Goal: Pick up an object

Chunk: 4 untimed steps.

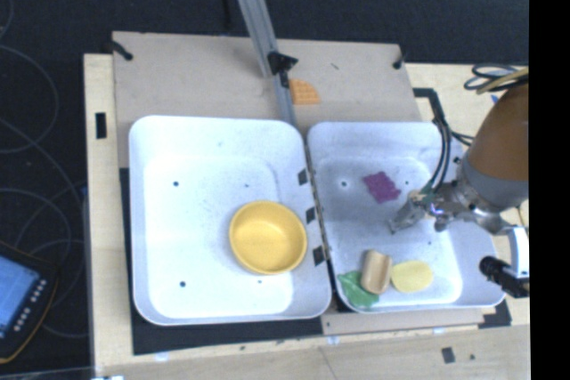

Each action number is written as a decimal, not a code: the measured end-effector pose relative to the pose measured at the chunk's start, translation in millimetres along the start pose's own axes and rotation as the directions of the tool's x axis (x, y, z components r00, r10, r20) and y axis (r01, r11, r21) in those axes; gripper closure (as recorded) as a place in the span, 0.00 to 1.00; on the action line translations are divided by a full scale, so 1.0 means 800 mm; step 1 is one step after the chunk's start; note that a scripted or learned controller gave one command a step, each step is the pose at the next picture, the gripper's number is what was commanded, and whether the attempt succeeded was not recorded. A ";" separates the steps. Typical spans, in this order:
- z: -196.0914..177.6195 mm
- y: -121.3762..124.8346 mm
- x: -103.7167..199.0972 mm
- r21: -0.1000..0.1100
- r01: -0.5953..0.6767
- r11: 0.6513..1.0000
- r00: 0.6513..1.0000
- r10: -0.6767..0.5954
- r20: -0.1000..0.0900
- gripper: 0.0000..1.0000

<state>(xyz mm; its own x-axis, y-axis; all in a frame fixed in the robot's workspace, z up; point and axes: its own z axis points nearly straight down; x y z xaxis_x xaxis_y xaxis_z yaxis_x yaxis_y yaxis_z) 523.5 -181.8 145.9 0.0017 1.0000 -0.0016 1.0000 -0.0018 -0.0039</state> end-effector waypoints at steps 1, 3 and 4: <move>0.057 0.001 -0.002 -0.006 -0.001 1.000 1.000 0.001 0.002 0.00; -0.034 0.005 -0.014 -0.012 -0.003 1.000 1.000 0.003 0.001 1.00; -0.100 0.018 -0.009 -0.012 0.006 1.000 1.000 -0.006 0.001 1.00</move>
<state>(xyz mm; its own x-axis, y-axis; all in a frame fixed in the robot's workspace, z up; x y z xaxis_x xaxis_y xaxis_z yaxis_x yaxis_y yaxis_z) 538.1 -188.7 225.4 -0.0046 1.0000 -0.0021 1.0000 0.0047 0.0082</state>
